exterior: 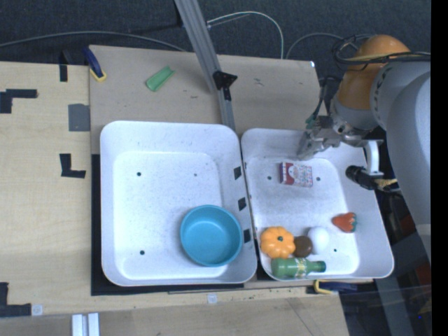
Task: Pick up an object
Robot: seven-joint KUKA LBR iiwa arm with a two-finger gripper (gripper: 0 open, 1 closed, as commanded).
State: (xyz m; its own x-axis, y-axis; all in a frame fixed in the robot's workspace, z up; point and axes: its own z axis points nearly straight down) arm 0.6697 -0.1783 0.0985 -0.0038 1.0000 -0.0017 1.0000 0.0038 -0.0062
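My gripper [309, 148] hangs over the far edge of the right bin [364, 257], just above and right of a small red and white carton [296, 174] lying flat. Nothing shows between its fingers. Along the near side of that bin lie an orange pumpkin [278, 242], a brown ball [303, 246], a white egg [319, 239], a green bottle [298, 267] and a red strawberry-like piece [344, 222]. A blue bowl [211, 234] sits in the near right corner of the left bin [119, 187].
A grey pole [203, 40] slants from the top of the view down to the gap between the bins. A green block [159, 78] lies on the bench behind the left bin. The arm's body crowds the right side.
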